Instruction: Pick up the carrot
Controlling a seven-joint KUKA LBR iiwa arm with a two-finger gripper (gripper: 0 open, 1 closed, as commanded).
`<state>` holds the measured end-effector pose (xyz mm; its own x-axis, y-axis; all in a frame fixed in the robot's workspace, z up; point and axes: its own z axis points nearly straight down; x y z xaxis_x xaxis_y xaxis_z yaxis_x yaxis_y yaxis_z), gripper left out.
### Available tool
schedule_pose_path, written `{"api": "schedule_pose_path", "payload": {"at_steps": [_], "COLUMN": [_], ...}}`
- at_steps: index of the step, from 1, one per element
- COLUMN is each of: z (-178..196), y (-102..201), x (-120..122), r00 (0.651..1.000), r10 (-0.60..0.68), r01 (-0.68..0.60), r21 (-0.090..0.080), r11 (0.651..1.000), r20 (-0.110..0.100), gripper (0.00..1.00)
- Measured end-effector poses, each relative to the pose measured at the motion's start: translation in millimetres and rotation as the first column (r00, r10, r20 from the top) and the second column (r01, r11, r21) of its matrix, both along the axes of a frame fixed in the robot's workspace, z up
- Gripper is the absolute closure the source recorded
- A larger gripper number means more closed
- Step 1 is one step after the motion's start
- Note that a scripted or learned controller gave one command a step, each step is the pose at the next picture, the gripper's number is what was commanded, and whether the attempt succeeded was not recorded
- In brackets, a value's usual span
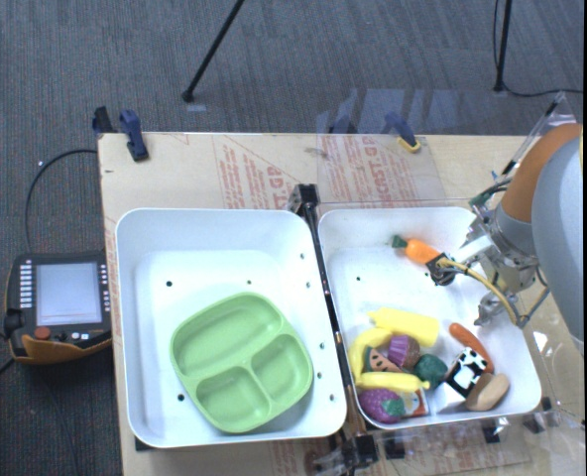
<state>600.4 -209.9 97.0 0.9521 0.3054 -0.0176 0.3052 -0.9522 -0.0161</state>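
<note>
Carrot lies unlifted in the right bin, with the gripper near it; we cannot tell whether the gripper is open or closed.

The left bin and right bin look like smooth white plastic with a faint sheen. The green plate is smooth, matt plastic. The tabletop is matt brown board printed in red. The carrot looks like smooth plastic. The floor across the top of the frame is rough grey carpet.
</note>
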Motion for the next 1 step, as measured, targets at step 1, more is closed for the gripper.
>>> {"api": "schedule_pose_path", "payload": {"at_steps": [1], "z": [-11.5], "y": [48.3], "x": [23.8], "r00": [1.000], "r10": [0.022], "r01": [-0.022], "r21": [-0.001], "r11": [1.000], "r20": [0.014], "gripper": [0.00]}}
